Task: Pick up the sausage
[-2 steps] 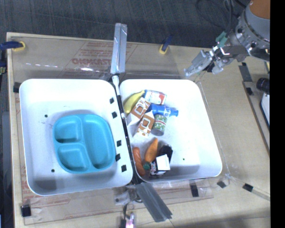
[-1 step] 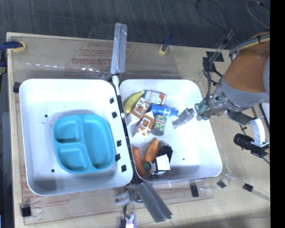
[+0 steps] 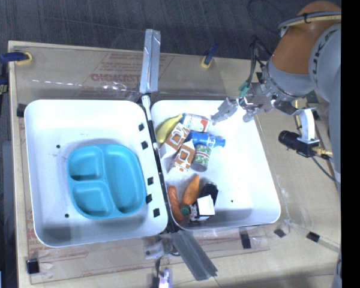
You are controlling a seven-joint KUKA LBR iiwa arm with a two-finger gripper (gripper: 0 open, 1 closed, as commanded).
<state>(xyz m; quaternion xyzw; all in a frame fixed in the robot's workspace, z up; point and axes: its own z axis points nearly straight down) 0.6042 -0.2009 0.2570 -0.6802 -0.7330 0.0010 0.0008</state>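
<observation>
The bench (image 3: 78, 65) carries 2 white bins side by side. The left bin (image 3: 48, 125) holds a blue divided tray (image 3: 105, 180). The right bin (image 3: 252, 179) holds a crowded pile against its left wall: a banana (image 3: 168, 128), small printed cartons (image 3: 181, 146), a blue can (image 3: 205, 141), a carrot (image 3: 191, 189), a black-and-white item (image 3: 205, 204), and the sausage (image 3: 174, 201), a reddish-orange link lying along the divider at the near left corner, just beside the carrot.

The arm (image 3: 303, 47) hangs over the bin's far right edge, and the gripper (image 3: 225, 111) sits near the cartons, well apart from the sausage; whether it is open or closed cannot be told.

To do this well, I judge the gripper should travel toward the near left corner, align across the sausage's narrow width, and descend clear of the carrot and wall.
</observation>
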